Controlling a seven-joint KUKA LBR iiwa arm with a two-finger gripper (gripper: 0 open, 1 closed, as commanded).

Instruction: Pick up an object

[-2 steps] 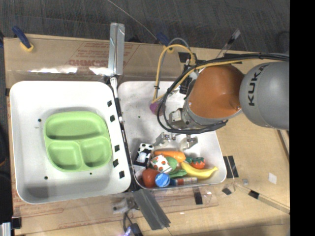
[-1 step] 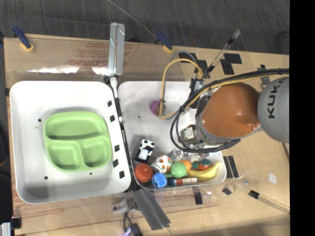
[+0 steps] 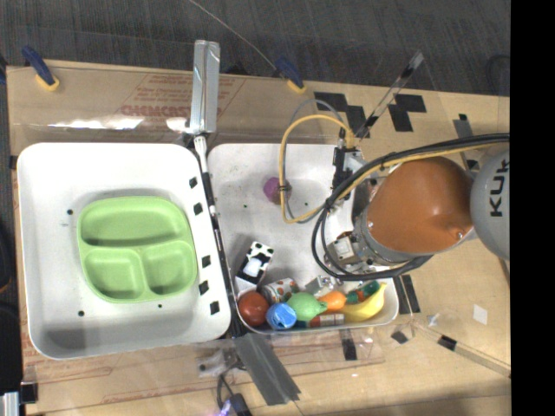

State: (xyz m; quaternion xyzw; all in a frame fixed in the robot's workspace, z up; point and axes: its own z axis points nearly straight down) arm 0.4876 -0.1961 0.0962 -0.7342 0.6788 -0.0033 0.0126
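Observation:
The right bin (image 3: 238, 167) holds a heap of small toys along its near edge: a red ball (image 3: 252, 308), a blue piece (image 3: 281, 316), a green piece (image 3: 305, 305), an orange piece (image 3: 333, 301) and a yellow banana (image 3: 369, 303). A black-and-white toy (image 3: 256, 261) stands just left of the heap. A small purple object (image 3: 272, 187) lies alone toward the bin's far side. The arm's orange band (image 3: 418, 206) hangs over the right half of this bin. My gripper (image 3: 347, 267) points down just above the heap, mostly hidden by the wrist and cables.
The left bin (image 3: 43, 172) carries a green divided plate (image 3: 136, 248). A metal post (image 3: 205, 89) stands at the far end of the divider between the bins. A yellow cable loop (image 3: 286, 159) and black cables trail over the right bin.

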